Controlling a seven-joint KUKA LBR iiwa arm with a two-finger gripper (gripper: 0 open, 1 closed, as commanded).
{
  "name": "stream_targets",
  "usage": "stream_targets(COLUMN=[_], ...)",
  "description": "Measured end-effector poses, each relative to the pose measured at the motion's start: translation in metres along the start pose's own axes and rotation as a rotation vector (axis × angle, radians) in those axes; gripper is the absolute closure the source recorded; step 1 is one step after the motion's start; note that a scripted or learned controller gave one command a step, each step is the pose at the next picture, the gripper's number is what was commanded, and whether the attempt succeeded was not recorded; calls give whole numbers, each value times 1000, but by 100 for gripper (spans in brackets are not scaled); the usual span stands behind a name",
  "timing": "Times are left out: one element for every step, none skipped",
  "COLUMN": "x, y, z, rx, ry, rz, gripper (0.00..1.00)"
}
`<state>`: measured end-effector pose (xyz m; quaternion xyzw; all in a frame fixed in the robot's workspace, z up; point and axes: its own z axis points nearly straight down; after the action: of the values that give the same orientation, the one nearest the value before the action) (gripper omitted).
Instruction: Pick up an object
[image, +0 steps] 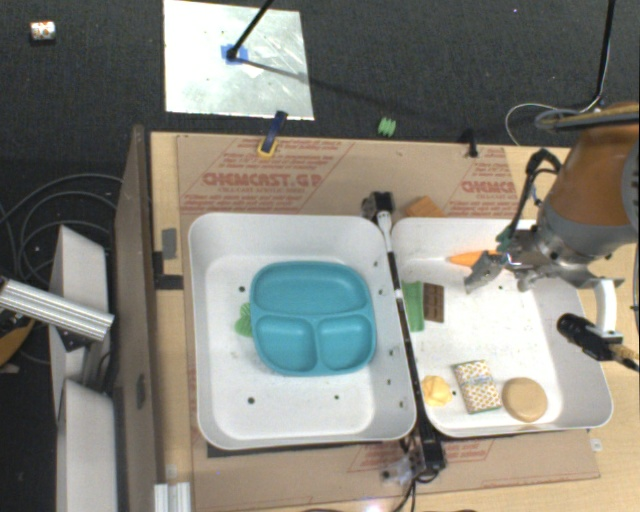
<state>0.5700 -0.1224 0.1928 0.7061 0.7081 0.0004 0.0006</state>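
The right bin (560, 415) holds several small objects. An orange carrot-shaped piece (463, 259) lies near its back wall. A green strip (412, 303) and a brown bar (433, 301) sit by its left wall. Along the front are a yellow lump (436, 389), a patterned packet (476, 386) and a tan round piece (524, 398). My gripper (501, 277) hangs over the back of this bin, just right of the orange piece. It is open, with nothing between its fingers.
The left bin (215, 400) carries a blue divided plate (312, 316) with a green scrap (243, 320) under its left edge. An orange block (425, 207) lies on the cardboard behind the bins. The arm's black fitting (590, 335) overhangs the right bin's right side.
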Motion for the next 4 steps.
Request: stream_targets(x=[34,-18,-72,-54], y=[37,-42,37,96], z=[69,110,104,107], rx=[1,6,-7,29], ry=[1,1,-5,0], rz=[-5,10,0,-1], gripper=[0,0,0,0])
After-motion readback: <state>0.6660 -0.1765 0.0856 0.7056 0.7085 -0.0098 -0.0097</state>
